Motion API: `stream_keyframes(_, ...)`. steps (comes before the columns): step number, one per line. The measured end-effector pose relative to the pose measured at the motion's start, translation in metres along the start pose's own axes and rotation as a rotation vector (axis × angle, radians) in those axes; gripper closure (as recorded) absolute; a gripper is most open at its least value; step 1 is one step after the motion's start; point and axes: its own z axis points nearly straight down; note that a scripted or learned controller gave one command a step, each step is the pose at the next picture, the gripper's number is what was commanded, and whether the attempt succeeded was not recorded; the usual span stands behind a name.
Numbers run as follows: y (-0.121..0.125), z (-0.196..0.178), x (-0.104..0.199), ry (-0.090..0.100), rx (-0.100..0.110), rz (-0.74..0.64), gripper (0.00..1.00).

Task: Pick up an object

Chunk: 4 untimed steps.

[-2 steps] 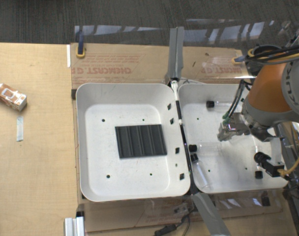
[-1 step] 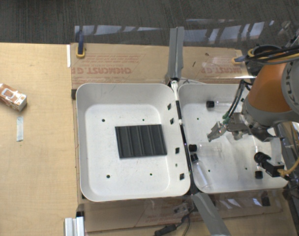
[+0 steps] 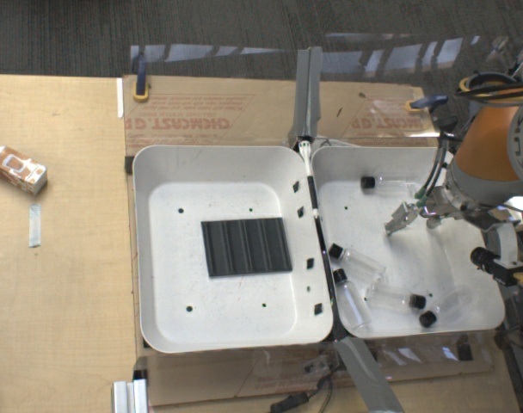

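Gripper: grey two-finger gripper (image 3: 405, 218), fingers spread, gripping nothing, above right white bin (image 3: 468, 321).
Objects: clear plastic vials with black caps (image 3: 399, 298), scattered near side of that bin.
Left bin (image 3: 158, 256): dark ribbed rectangular panel (image 3: 246, 247), centre.

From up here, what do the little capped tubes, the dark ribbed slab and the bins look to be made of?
Capped tubes: likely clear plastic or glass, since the bin shows through them; caps look matte black. Ribbed slab: dark grey, matte, perhaps rubber or foam. Bins: smooth white moulded plastic, with rounded corners and soft sheen.
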Motion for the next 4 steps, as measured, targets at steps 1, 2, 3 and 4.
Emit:
stream_keyframes(1, 0.064, -0.036, 0.003, -0.001, 0.000, -0.041, 0.00)
stream_keyframes(2, 0.069, 0.004, 0.076, 0.007, 0.017, -0.158, 0.00)
stream_keyframes(3, 0.071, -0.005, 0.075, 0.001, 0.010, -0.160, 1.00)
stream_keyframes(4, 0.090, -0.053, 0.048, -0.001, -0.001, -0.168, 1.00)
